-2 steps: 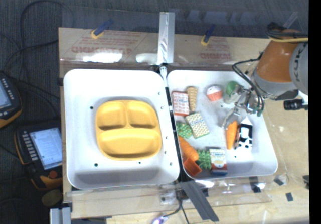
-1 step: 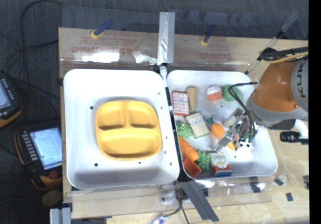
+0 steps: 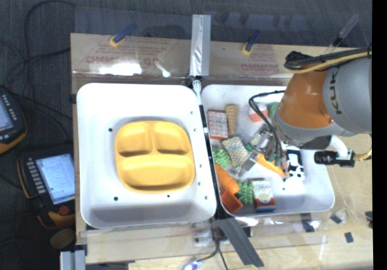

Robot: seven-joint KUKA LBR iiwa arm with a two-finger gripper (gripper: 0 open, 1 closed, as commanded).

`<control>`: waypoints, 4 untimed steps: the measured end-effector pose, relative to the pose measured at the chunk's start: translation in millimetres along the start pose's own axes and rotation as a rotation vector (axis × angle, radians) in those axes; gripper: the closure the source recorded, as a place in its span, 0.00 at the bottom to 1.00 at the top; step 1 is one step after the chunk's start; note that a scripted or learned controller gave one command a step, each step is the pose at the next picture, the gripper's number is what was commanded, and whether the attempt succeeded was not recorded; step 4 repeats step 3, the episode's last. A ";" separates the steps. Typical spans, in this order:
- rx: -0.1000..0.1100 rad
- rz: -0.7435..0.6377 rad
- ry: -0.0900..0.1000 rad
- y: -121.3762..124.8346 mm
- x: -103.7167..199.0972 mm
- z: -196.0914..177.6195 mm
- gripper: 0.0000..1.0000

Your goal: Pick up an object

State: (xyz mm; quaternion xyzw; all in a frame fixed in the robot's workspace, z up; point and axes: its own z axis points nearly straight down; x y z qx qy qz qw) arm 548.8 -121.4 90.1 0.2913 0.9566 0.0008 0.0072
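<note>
Grey arm point(image 3: 351, 96) with orange band point(image 3: 305, 105) sits highest, reaching in from the right over the right bin point(image 3: 314, 199). Gripper point(image 3: 261, 141) hangs low over the clutter; whether it is apart or together cannot be told, nothing seen clamped. Just beside it: green-checked packet point(image 3: 236, 151), orange piece point(image 3: 270, 164). Further out: small carton point(image 3: 263, 193), orange carrot shape point(image 3: 227, 183), red-white box point(image 3: 217, 123). Left bin point(image 3: 91, 141) holds a yellow divided tray point(image 3: 154, 155).
</note>
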 end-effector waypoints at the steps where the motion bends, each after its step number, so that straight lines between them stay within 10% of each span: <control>1: 0.001 -0.002 -0.003 0.7 -1.0 -10.2 1.00; 2: 0.008 0.209 0.009 57.2 3.4 -149.3 1.00; 3: 0.009 0.271 0.012 145.3 9.8 -128.3 1.00; 4: 0.009 0.271 0.012 145.3 9.8 -128.3 1.00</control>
